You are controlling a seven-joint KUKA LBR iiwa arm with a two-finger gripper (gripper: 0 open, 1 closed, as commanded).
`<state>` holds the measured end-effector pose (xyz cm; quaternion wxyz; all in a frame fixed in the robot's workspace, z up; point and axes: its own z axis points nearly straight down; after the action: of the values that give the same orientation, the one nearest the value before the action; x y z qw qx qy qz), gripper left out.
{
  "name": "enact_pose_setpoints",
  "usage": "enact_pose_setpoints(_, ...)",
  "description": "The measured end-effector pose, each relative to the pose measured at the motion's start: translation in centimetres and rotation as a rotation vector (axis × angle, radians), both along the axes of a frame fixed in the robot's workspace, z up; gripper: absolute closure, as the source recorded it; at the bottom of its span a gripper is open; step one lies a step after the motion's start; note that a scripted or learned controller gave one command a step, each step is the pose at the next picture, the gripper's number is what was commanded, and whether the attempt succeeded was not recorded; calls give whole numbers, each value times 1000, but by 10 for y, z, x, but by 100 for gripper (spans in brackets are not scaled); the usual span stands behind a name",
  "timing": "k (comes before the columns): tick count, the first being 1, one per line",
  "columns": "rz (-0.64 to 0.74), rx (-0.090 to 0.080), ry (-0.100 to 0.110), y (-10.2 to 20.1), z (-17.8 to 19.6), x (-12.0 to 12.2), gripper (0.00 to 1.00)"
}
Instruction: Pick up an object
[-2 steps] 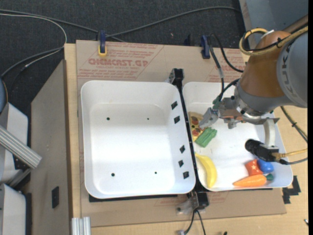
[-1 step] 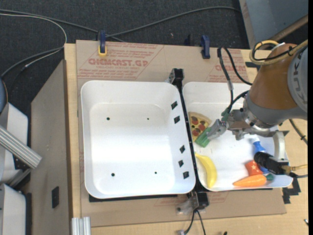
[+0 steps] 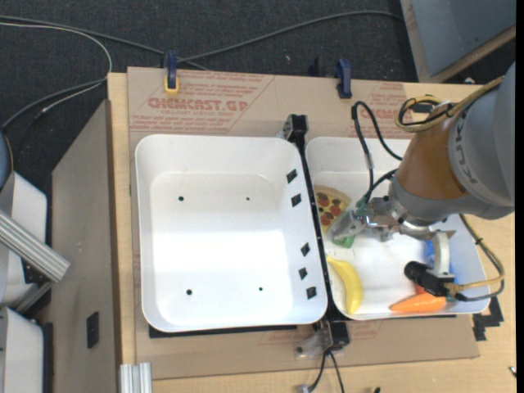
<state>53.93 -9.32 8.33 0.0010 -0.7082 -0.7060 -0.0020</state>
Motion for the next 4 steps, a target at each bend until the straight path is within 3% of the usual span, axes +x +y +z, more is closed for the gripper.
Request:
enact_pose_setpoints(1, 4, -6, -7, 0, 6, 27, 0)
enact_pose_setpoints(2, 7, -5, -10, 17, 109, 24, 0)
enact_pose_setpoints(3, 6, -3, -1, 36, 120, 17, 0)
enact_pose_setpoints(4, -1, -3, 8, 0, 49, 8, 0)
